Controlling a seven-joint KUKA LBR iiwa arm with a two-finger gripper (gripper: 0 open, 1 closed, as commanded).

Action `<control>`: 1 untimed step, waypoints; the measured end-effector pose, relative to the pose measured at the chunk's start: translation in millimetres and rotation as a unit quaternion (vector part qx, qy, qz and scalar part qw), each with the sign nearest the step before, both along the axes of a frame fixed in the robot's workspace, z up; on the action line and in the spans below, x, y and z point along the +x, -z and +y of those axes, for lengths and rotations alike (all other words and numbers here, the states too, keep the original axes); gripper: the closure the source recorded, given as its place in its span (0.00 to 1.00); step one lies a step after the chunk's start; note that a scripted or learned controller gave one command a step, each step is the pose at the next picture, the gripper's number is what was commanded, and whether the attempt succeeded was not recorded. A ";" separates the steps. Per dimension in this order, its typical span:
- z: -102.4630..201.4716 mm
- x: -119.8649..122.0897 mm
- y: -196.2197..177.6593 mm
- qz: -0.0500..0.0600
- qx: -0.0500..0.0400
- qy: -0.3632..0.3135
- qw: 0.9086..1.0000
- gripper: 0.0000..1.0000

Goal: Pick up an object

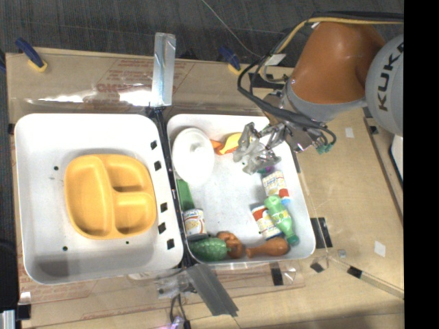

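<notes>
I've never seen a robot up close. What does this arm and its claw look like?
The arm is rounded grey metal with a broad orange band and black lettering. Black cables loop beside it. The gripper is small, silvery metal with thin fingers.

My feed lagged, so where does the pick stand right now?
Done: the gripper is down inside the right bin, near its back edge by the white lid. In hand: nothing visibly held. Left: grasp and lift; the bottles and drumstick lie untouched.
</notes>
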State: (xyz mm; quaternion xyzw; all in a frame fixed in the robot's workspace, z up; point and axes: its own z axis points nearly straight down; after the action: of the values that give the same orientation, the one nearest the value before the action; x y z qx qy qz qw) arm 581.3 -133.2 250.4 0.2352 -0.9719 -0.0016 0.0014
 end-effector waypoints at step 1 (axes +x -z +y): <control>-71.2 26.3 -53.4 -0.004 -0.002 -0.109 0.994 1.00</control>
State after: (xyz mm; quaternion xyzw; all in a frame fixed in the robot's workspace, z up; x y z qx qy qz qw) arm 607.6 -204.4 303.8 0.3400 -0.9404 0.0015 -0.0019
